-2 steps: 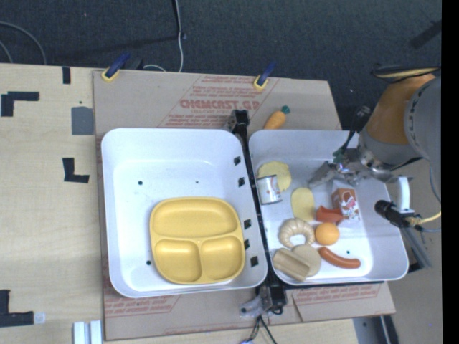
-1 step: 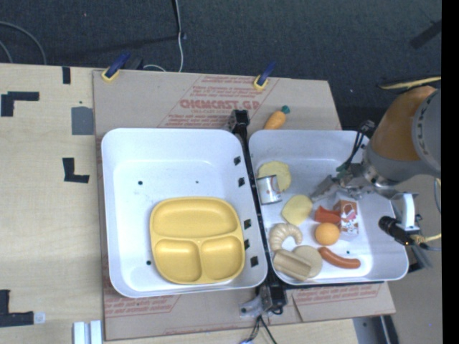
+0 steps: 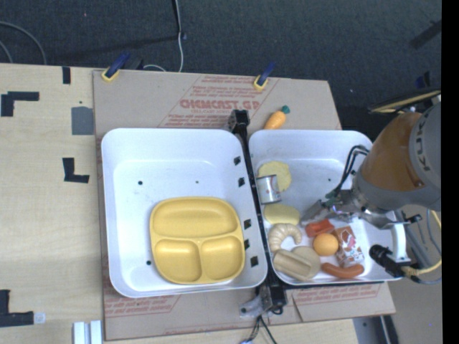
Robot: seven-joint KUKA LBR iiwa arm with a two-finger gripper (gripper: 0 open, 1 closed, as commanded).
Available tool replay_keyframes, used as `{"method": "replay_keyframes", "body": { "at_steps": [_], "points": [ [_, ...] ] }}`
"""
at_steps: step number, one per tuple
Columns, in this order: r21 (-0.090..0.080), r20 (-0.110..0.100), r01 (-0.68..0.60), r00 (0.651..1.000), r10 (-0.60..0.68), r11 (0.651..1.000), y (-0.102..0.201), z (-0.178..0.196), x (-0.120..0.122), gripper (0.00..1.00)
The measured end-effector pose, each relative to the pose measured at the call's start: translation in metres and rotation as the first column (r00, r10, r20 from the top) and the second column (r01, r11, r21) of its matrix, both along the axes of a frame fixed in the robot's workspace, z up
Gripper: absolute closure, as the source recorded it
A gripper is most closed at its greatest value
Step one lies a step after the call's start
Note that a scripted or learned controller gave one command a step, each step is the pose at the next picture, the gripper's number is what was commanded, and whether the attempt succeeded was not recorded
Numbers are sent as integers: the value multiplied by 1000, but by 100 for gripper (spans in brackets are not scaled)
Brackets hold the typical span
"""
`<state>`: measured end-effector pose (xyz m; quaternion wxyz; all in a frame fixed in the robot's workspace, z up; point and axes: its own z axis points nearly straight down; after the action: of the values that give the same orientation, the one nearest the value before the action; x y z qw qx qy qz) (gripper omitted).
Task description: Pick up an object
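The right bin (image 3: 315, 143) holds several toy foods. An orange ball (image 3: 325, 244) lies beside a red piece (image 3: 319, 227) and a red-and-white packet (image 3: 349, 244). A sausage (image 3: 342, 269) and a tan bread roll (image 3: 295, 264) lie along the near wall. A pale croissant (image 3: 283, 233), a pale yellow lump (image 3: 281, 214), a small metal cup (image 3: 267, 189) and a yellow disc (image 3: 275, 172) sit along the bin's left side. My gripper (image 3: 323, 209) hangs low in this bin, just above the red piece, with the arm's orange band (image 3: 391, 160) behind it.
The left bin (image 3: 172, 156) carries a yellow divided plate (image 3: 197, 239). A toy carrot (image 3: 275, 120) lies on the cardboard behind the bins. A black divider clip (image 3: 237, 120) sits between the bins at the back. Cables run across the dark floor beyond.
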<state>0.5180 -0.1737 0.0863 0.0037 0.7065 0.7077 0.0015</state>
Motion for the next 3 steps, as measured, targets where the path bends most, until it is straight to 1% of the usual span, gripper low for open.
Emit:
{"method": "replay_keyframes", "body": {
  "at_steps": [1,2,3],
  "points": [
    [2,1,-1,1000,1,1000,0,11,2,100],
    [3,-1,0,1000,0,1000,0,10,2,0],
    [2,-3,3,1000,-3,1000,-11,-1,-34,0]
  ]
}}
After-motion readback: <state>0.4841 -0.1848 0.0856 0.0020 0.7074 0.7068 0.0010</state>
